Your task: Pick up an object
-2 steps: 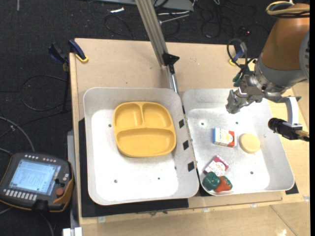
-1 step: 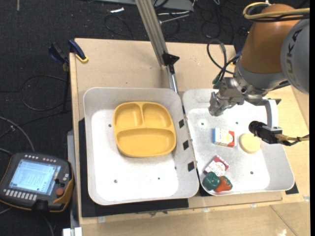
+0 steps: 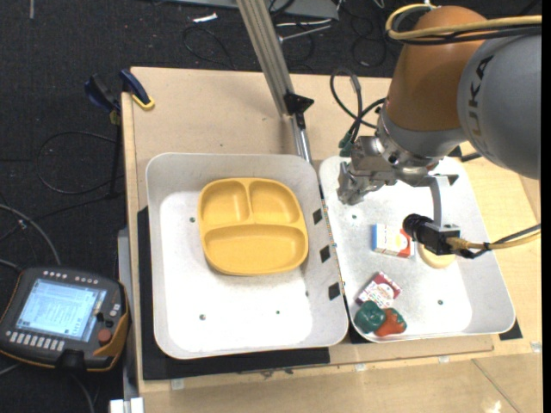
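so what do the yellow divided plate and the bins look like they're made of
The yellow divided plate looks like moulded plastic: one even colour, rounded ridges between its three compartments, a soft matte sheen. The left bin and right bin look like thin white plastic or painted sheet, with smooth curved rims and small dark dots across their floors; the view leaves that open.

Grey KUKA arm (image 3: 508,84), orange band above the wrist — yellow cable looped over it, dark metal gripper (image 3: 351,189)

Grey arm (image 3: 491,101) enters from the right, orange band above the wrist, bent downward. Pincer (image 3: 349,192) points down and left, low over the right bin's upper left corner.
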Controlling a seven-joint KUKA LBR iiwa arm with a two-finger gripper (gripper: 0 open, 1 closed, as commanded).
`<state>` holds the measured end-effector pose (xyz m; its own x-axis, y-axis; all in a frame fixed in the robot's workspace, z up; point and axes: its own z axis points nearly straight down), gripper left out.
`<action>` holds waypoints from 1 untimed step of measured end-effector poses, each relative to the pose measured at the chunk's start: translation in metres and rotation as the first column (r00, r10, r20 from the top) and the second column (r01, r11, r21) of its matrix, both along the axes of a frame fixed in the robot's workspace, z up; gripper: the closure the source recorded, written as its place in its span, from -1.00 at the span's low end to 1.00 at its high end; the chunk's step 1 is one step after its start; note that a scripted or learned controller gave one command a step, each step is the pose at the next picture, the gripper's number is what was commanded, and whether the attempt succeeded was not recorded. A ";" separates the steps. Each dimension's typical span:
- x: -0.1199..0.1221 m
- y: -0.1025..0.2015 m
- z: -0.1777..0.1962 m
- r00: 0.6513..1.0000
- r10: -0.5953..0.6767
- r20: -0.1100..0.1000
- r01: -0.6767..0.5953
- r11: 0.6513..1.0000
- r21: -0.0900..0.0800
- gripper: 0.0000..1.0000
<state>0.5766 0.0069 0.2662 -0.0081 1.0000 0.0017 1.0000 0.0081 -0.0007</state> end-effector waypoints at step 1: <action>-0.010 0.047 -0.017 1.000 -0.001 -0.002 0.001 1.000 0.000 1.00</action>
